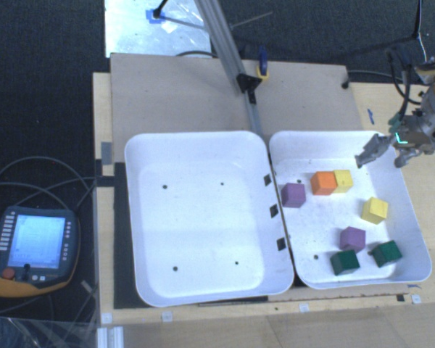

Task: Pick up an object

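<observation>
The right bin [304, 145] holds several small blocks: an orange one [323, 183] touching a yellow one [343, 180], a purple one [293, 194] near the left wall, another yellow one [375, 210], a second purple one [353, 238], and two dark green ones [344, 262] [386, 253] at the front. My gripper [386, 155] hangs at the bin's far right rim, above and to the right of the orange and yellow pair. Its two fingers are spread apart and nothing sits between them.
The left bin [134, 194] stands beside the right one, joined by black clips. A slanted metal pole [225, 38] with a clamp rises behind the bins. A teach pendant [30, 249] lies off the bench at the left.
</observation>
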Controlling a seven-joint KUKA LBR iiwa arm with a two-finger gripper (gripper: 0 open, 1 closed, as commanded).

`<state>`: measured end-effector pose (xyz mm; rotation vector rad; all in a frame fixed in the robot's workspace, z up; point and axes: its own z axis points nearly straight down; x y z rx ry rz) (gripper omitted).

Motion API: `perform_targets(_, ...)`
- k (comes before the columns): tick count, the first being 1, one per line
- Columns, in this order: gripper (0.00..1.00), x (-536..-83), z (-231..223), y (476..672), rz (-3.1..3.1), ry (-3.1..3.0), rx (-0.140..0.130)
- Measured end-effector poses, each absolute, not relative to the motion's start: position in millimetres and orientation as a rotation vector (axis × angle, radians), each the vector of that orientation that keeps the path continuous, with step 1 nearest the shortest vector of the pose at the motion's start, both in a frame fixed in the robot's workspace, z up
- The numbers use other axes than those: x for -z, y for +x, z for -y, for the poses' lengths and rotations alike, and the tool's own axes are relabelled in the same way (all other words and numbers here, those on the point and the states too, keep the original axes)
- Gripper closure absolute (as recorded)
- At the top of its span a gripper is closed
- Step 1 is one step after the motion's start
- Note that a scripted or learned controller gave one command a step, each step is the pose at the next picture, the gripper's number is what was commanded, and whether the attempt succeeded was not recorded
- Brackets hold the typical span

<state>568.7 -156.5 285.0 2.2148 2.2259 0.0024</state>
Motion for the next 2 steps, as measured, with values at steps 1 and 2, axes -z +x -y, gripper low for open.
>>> perform_targets(1,0.00,-231.5,147.5,563.8,-2.227,2.219,0.002)
perform_targets(2,0.00,-188.0,150.9,568.5,-2.226,2.220,0.003)
